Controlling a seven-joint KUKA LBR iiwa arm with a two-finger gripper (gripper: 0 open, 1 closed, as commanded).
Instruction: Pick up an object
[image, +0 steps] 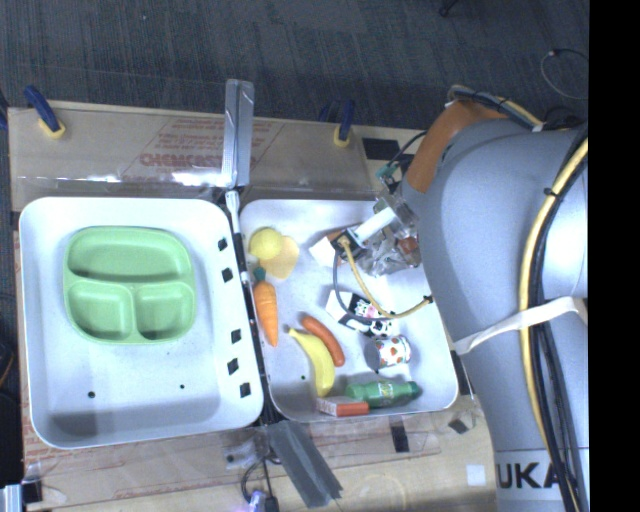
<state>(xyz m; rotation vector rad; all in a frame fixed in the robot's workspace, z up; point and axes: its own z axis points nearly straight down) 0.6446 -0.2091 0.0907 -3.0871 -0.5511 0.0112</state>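
Observation:
The right bin (300, 215) holds several toy items: a yellow lemon (271, 250), an orange carrot (265, 311), a red sausage (324, 339), a yellow banana (317, 362), a green bottle (383, 392), a small ball with red spots (392, 351) and a black-and-white piece (362, 314). My gripper (378, 245) is low over the bin's upper right part, beside a white card (326, 249). The arm's grey body covers the bin's right side. Nothing visible sits between the fingers.
The left bin (45, 300) carries a green divided tray (130, 282). A metal divider (238, 130) stands between the bins at the back. Blue clamps (44, 110) grip the cardboard behind. A yellow cable (375, 298) loops down from the gripper.

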